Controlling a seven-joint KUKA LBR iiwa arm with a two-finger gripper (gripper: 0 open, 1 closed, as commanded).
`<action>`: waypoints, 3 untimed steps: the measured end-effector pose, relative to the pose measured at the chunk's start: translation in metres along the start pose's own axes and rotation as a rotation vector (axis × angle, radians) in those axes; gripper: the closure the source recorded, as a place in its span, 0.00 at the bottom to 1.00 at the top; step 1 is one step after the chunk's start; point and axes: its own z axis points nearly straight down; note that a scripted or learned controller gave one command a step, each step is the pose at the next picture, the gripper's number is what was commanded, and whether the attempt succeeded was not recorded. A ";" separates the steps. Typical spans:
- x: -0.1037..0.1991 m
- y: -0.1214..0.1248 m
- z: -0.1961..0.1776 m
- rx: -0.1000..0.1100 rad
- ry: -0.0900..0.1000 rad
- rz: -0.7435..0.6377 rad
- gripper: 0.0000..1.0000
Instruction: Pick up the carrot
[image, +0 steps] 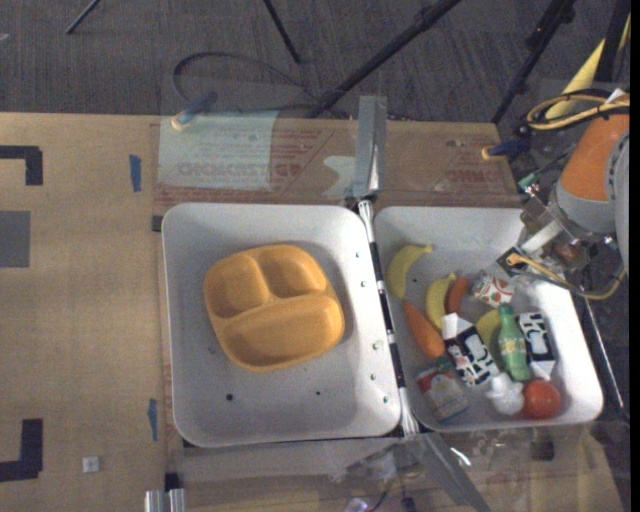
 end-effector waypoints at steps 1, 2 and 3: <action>0.004 0.007 -0.111 -0.006 -0.002 0.118 1.00; -0.004 -0.005 -0.229 -0.006 -0.005 -0.257 1.00; 0.003 -0.039 -0.153 0.000 -0.008 0.326 1.00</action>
